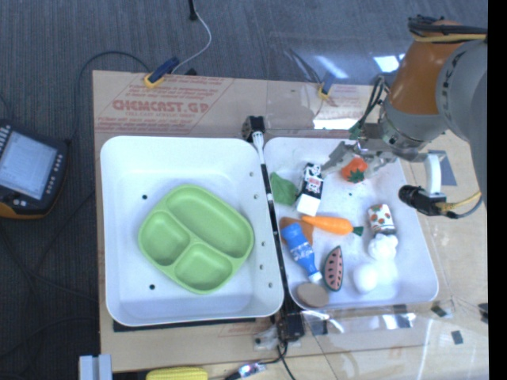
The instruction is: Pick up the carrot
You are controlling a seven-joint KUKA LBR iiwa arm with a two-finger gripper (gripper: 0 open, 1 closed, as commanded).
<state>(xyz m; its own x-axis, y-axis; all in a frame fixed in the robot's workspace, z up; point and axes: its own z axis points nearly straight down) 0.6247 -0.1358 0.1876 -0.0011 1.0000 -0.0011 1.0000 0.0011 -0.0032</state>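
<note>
Camera view: carrot [326, 225] lies mid right bin [420, 279], untouched. Gripper [358, 158] near bin's far wall, pinching small orange-green toy [356, 167]. Step: approach. Next: release, move over carrot, descend.

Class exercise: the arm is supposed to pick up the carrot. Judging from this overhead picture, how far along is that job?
Done: nothing yet; the carrot lies flat in the right bin, beside the blue bottle. In hand: the gripper hovers over the bin's far end, above a small orange-and-green toy, apart from the carrot. Left: reach the carrot, grip it, lift it.
</note>
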